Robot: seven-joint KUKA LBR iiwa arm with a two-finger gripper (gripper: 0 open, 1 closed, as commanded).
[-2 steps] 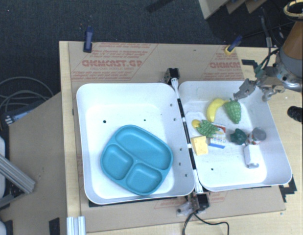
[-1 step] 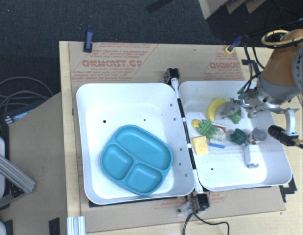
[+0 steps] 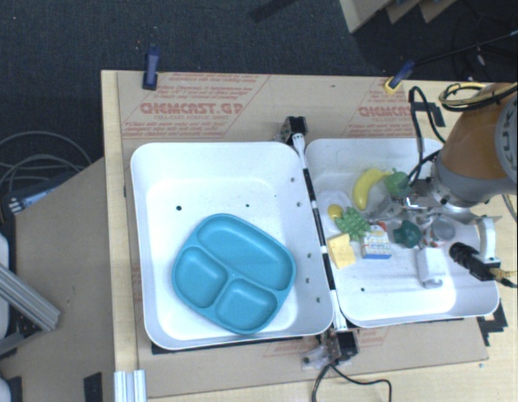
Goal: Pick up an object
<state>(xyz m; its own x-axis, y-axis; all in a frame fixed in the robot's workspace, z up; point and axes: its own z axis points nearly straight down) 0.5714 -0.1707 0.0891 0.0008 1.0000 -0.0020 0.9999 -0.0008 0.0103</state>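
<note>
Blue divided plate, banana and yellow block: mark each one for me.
Blue divided plate (image 3: 233,272): camera view, centre ridge.
Banana (image 3: 366,188): camera view, mid-body.
Yellow block (image 3: 341,250): camera view, top face.

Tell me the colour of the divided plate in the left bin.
Light blue divided plastic plate, clear in the camera view.

There's one camera fixed up above the bench (image 3: 242,99), tipped down at a slant so the far edge of the board sits toward the top of the picture and the near edge at the bottom. It stands far enough back to take in both white bins, the left bin (image 3: 158,191) and the right bin (image 3: 392,304), plus dark carpet (image 3: 58,40) beyond. The arm (image 3: 480,153) comes in from the right side.
</note>
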